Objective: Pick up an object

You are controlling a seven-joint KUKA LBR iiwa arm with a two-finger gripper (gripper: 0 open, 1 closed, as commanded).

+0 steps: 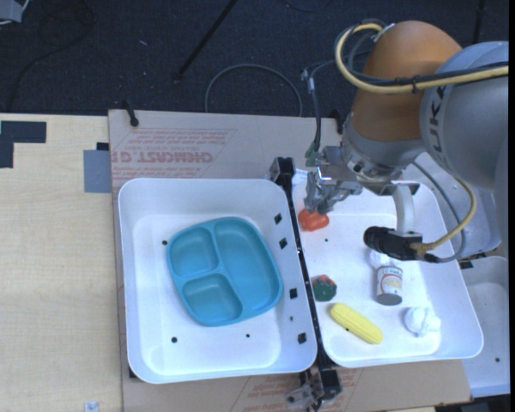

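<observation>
The small orange-red rounded toy (313, 221) sits at the far left corner of the right white bin (451, 337), directly beneath the gripper (320, 202), whose fingers we see narrowly spread and reaching down to its top.

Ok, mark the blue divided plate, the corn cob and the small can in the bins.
blue divided plate (224, 269): camera view, on the ridge where its compartments meet.
corn cob (356, 323): camera view, middle of the yellow cob.
small can (389, 284): camera view, on its labelled side.
</observation>
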